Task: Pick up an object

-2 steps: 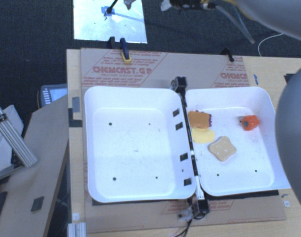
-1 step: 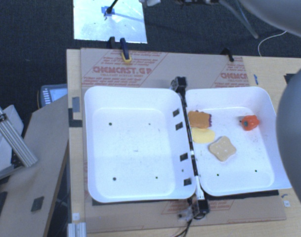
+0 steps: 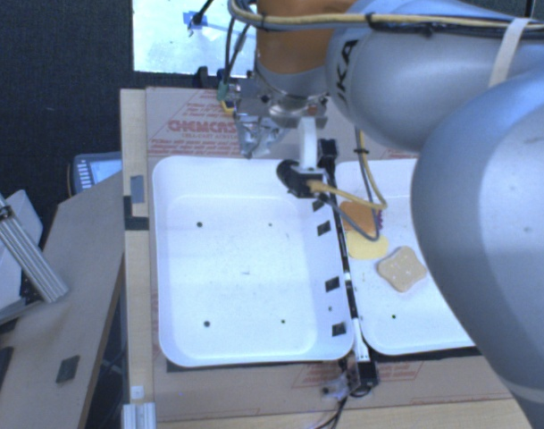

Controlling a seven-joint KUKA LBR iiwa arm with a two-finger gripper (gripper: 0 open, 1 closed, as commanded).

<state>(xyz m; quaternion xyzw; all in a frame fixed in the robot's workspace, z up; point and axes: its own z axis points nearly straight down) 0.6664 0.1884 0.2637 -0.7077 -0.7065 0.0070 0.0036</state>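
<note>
In the right bin (image 3: 432, 333), close to the divider, lie three small objects: an orange and purple piece (image 3: 361, 219), a flat yellow disc (image 3: 368, 246) partly under it, and a tan square cracker-like block (image 3: 402, 269) just in front. My gripper (image 3: 257, 138) hangs below the orange wrist band, over the far rim of the left bin (image 3: 178, 266), well back and left of those objects. Nothing shows in it. The big grey arm covers much of the right bin.
A black cable fitting (image 3: 298, 179) and a yellow cable hang over the divider between the bins. Printed cardboard (image 3: 187, 125) lies under and behind the bins. A grey aluminium rail (image 3: 21, 244) leans at the left, beside the bench.
</note>
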